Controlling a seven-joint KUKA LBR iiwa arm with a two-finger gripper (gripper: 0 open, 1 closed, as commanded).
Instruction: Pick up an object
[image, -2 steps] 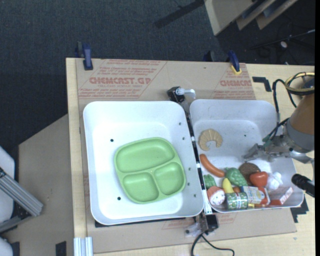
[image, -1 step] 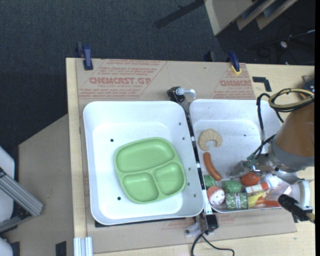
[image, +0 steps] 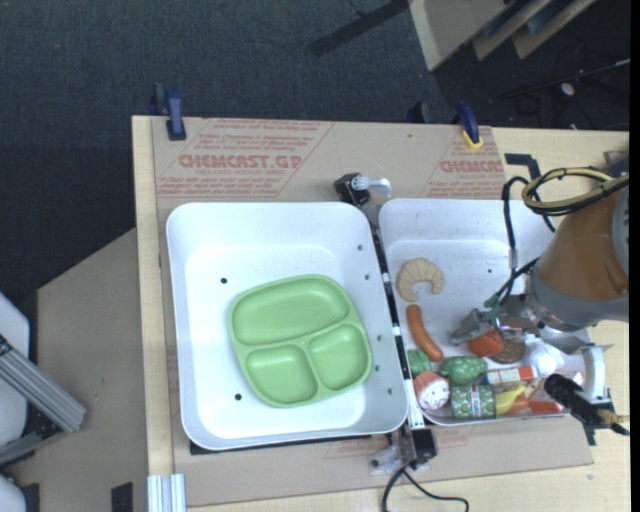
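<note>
Bearing two white bins (image: 190, 300), cardboard-topped bench (image: 250, 160) over dark carpet (image: 80, 60).

The tool (image: 487, 327) hangs low in the right bin (image: 450, 225) over a red object (image: 487, 344), beside a sausage (image: 424, 334).

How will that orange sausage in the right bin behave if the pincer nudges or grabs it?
The sausage looks long and round, so it would probably roll sideways when nudged. Its glossy skin suggests a slippery hold. It lies close to the bin wall, which likely limits room for a grab across it.
</note>
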